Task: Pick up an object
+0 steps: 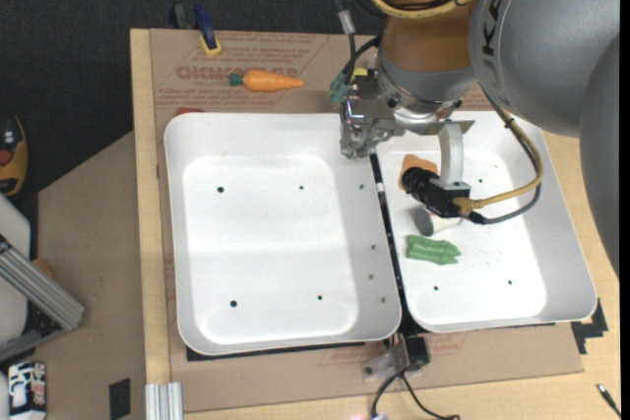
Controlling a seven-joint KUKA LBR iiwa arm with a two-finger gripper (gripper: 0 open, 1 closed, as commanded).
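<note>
- Grey metal robot gripper (356,141), below the arm's orange band, sits low at the far end of the seam btw the 2 shallow white bins, where left bin (266,241) meets right bin (517,256). Spread or pressed together: can't tell from this angle. Nothing seen held.
- 3 loose items in the right bin, all on its left half near the seam:
- flat green pod-shaped plastic toy (433,251);
- small grey stubby piece (422,222) just behind the pod's left end;
- orange rounded piece (418,161) further back, partly hidden under robot hardware.
- Green pod = likeliest pick IMO: fully exposed, lies flat, long axis approx left-right, bare bin floor on most sides.
- Handling guess: light, prob hollow or soft plastic, not fragile. Smooth skin may slip. Low profile, so the gripper must go nearly to the bin floor.
- Where to grab: across the narrow width at mid-length, pinching front-to-back. Skip the tapered ends and keep off the grey piece.
- Grey piece: tiny, shape unclear, poor target. Orange piece: too occluded to judge.
- Outside the bins: orange toy carrot w/ green top (271,81) on brown cardboard sheet (295,54) behind the left bin; blue-and-yellow clip (207,32) at its far edge.
- Progress: nothing lifted yet. Gripper is well apart from the green pod.
</note>
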